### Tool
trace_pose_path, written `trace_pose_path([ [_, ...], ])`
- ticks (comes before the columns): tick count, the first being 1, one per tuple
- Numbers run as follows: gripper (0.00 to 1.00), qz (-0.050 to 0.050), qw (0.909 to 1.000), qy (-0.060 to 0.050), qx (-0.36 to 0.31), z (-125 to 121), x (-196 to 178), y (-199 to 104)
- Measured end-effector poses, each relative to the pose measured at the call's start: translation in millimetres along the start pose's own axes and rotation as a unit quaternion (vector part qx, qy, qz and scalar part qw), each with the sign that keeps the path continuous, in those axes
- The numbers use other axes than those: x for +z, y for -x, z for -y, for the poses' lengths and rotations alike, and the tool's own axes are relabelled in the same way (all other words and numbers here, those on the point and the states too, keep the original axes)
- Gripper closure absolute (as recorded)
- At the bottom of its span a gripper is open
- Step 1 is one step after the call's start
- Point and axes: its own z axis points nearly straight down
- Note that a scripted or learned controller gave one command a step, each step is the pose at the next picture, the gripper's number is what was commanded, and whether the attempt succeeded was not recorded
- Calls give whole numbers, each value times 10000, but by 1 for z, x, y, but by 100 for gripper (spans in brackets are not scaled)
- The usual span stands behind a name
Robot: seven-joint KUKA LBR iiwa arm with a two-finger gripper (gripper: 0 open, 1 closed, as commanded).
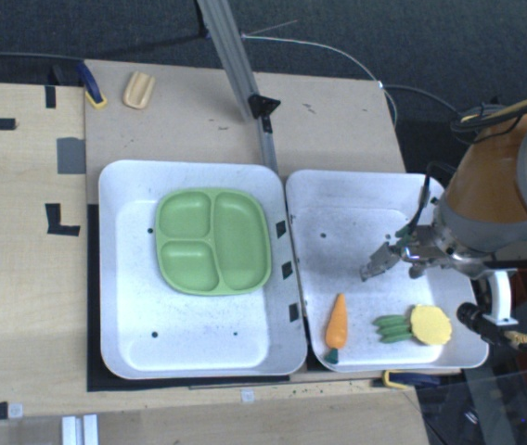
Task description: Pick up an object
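- The gripper (377, 265) is hovering over the right bin (356, 202); whether its jaws are open, I cannot tell.
- The carrot (337, 320) (probably light, stiff plastic) is lying nearby; grasping across its thick middle looks safest.

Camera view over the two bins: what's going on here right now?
A robot arm reaches in from the right over the right bin. Its gripper hangs above bare bin floor and holds nothing. A toy carrot, a green pea pod and a yellow piece lie along that bin's near side, untouched. The left bin holds a green divided plate. Nothing is picked up yet.
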Motion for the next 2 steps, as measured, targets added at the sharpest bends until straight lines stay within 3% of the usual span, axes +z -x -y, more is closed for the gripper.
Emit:
trace_pose_path([
  [1, 0, -2, 10000, -2, 0, 7, 62, 4],
  [2, 100, -5, 10000, 21, -8, 6, 49, 3],
])
